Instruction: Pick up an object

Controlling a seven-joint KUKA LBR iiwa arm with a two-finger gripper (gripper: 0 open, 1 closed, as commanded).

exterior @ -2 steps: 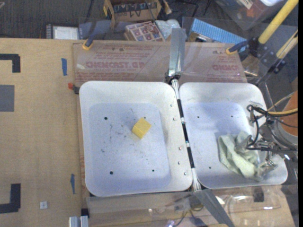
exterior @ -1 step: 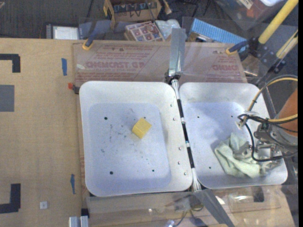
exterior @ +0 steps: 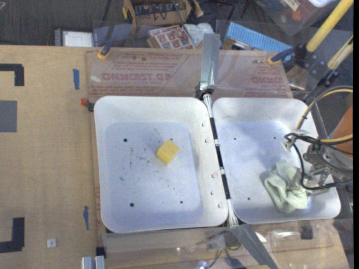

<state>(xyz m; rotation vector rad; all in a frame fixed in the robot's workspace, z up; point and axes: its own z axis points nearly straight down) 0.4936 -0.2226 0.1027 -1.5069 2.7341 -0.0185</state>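
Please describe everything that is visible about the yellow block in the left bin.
The yellow block is small, roughly cube-shaped, with a soft, sponge-like look and a paler top face. It lies turned at an angle, near the middle of the left bin, resting on the scuffed white floor. Nothing else touches it.

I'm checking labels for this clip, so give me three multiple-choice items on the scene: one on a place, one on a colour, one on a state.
1. Where does the small yellow foam block lie?
A. left white bin
B. right white bin
C. on the wooden bench
2. What colour is the crumpled soft cloth?
A. red
B. pale green
C. black
3. How does the cloth lie?
A. folded flat
B. bunched up
C. draped over the bin divider

Answers: 1 A, the block sits near the left bin's middle. 2 B, it looks pale green against the white floor. 3 B, it is a rumpled heap in the right bin's near right corner, beside the gripper.
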